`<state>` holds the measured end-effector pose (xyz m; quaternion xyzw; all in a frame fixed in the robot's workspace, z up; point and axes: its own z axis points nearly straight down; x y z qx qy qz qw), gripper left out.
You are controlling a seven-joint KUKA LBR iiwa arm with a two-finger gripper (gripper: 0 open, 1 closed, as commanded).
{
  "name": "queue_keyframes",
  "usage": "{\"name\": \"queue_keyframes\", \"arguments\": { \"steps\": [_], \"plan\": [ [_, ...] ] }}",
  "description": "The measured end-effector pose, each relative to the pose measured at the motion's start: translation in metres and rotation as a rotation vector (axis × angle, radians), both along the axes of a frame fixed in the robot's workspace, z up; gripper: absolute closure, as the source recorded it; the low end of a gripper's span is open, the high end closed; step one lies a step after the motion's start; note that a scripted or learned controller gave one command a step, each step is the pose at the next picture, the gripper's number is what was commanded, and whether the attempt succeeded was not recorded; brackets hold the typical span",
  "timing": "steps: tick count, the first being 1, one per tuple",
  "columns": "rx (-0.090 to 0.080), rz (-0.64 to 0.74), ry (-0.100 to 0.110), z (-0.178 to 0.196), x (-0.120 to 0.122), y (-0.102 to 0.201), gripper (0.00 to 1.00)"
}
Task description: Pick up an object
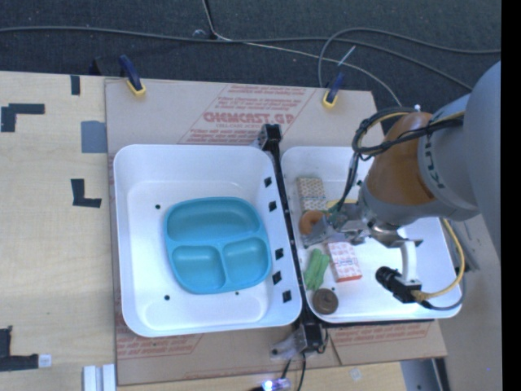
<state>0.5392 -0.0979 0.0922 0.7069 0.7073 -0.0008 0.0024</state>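
At the near edge of the bench, a plywood top [49, 218] carries a brown cardboard sheet [244, 112] printed with red lettering, and on that sheet two shallow white bins sit side by side, joined along a dark black divider strip [281, 218]. Taking that divider as the landmark: just to its right, nearest the viewer, a round brown disc-like object [326, 300] lies in the right bin [431, 300]; just beyond it a green packet [316, 268] lies close against the divider, with a red-and-white box [344, 261] touching or nearly touching its right side. Farther up, an orange rounded object [311, 221] sits near the divider, and past that a small patterned pale box [310, 191]. That makes five loose items in the right bin, one of each kind. To the left of the divider, the left bin [138, 177] holds a single blue three-compartment tray [217, 243]. The grey arm with its orange band [399, 169] hangs over the right bin, its gripper [340, 221] low beside the orange object and the red-and-white box; whether its fingers are apart or closed, and whether anything is between them, I cannot tell. Beyond the bins, two blue-and-yellow clamps [130, 76] [334, 90] pin the cardboard's far edge, and behind them lies dark grey carpet [269, 6] crossed by thin cables [244, 39].
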Motion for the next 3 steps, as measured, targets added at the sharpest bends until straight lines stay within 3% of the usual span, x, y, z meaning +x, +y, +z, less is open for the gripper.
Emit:
{"name": "queue_keyframes", "arguments": {
  "steps": [1,3],
  "plan": [
    [0.000,0.001,-0.005,0.014,0.002,0.000,1.00],
    [0.004,0.002,-0.003,0.139,-0.001,0.005,1.00]
  ]
}}
